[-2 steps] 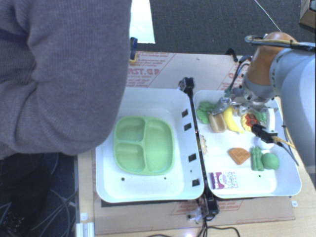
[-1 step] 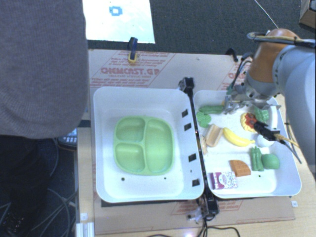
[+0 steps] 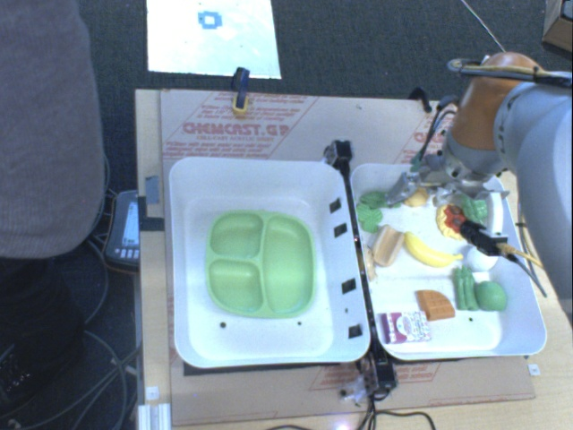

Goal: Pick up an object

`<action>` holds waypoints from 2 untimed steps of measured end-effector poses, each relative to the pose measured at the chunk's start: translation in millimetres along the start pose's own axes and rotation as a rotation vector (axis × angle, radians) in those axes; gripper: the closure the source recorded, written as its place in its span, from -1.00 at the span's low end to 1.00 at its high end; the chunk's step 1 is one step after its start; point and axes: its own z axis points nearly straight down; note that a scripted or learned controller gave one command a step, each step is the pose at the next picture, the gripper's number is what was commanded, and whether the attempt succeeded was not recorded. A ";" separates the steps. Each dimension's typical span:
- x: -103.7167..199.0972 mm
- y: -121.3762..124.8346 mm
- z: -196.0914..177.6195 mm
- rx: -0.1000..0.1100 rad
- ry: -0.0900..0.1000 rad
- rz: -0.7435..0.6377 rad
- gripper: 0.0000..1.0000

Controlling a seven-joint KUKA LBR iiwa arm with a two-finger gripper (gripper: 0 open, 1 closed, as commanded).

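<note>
1. Camera view gives you the dark grey carpeted floor (image 3: 376, 34) all round the bench, with a white sheet (image 3: 213, 23) bearing a small blue mark lying on it at the top.
2. You see the wooden bench (image 3: 148, 240) under a clear protective panel printed in red lettering (image 3: 235, 128).
3. Your grey arm (image 3: 537, 141) comes in from the right, its orange band (image 3: 474, 115) above the wrist.
4. The left white bin (image 3: 183, 267) holds a green divided plate (image 3: 261, 263).
5. The right white bin (image 3: 528, 330) holds the toy food: a banana (image 3: 431, 251), a bread piece (image 3: 387, 245), a green leafy item (image 3: 371, 211), an orange wedge (image 3: 435, 305), a small pink-and-white carton (image 3: 405, 327), green beans (image 3: 464, 287) and a green round piece (image 3: 491, 296).
6. The gripper (image 3: 414, 184) sits low over the far end of the right bin, near the leafy item; you cannot tell how far its fingers are parted, and nothing visibly sits between them.
</note>
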 end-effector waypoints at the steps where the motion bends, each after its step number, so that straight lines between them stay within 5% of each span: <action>1: -48.7 -115.2 15.3 0.020 0.002 0.018 -1.00; 2: -44.3 -108.0 2.7 0.007 0.001 0.009 1.00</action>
